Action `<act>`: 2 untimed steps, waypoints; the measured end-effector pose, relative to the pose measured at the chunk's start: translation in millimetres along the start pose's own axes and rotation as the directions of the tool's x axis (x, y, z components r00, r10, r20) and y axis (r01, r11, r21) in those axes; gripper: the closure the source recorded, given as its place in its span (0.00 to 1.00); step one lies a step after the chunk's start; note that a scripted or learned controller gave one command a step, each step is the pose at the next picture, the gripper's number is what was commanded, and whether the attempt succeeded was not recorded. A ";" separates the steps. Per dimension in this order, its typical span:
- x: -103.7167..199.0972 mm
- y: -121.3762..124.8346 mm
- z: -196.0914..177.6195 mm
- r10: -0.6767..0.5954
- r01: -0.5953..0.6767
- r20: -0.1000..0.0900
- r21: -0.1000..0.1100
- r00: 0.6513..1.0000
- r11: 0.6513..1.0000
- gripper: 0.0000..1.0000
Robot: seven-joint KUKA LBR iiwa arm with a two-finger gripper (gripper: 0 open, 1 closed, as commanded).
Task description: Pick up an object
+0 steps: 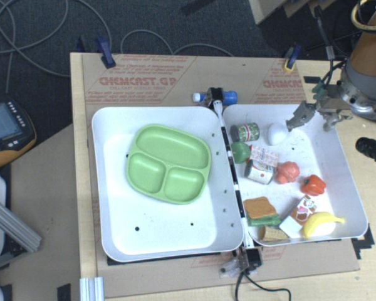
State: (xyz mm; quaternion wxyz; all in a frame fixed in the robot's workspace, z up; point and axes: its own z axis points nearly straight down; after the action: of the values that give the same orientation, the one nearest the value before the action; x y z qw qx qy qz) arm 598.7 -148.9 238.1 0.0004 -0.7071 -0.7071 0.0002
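Gripper (313,115) hovers at right bin's (348,168) far edge, fingers spread, clamping nothing; white ball (277,133) just beside it, toward centre divider; nearest target; other items crowd near edge.

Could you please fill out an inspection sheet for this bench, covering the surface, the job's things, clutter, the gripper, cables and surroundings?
Surface: brown board bearing the left bin and the right bin side by side.
Job's things: right bin holds a can, white ball, tomato, red pepper, banana, toast slice and small cartons.
Clutter: green divided plate in the left bin.
Grippers: gripper above the right bin's far edge, holding nothing.
Cables: grey loops on the floor; a black lead at the near edge.
Surroundings: blue clamps on the board; a handheld pendant at the left.
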 end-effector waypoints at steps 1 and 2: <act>-41.7 -7.2 152.6 0.002 -0.002 0.000 0.002 1.000 1.000 0.00; 22.2 -54.8 153.9 -0.001 0.001 -0.001 0.001 1.000 1.000 0.00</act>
State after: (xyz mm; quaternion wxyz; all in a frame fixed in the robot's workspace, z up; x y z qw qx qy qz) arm 543.8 -126.7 84.2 0.0011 -0.7067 -0.7075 0.0002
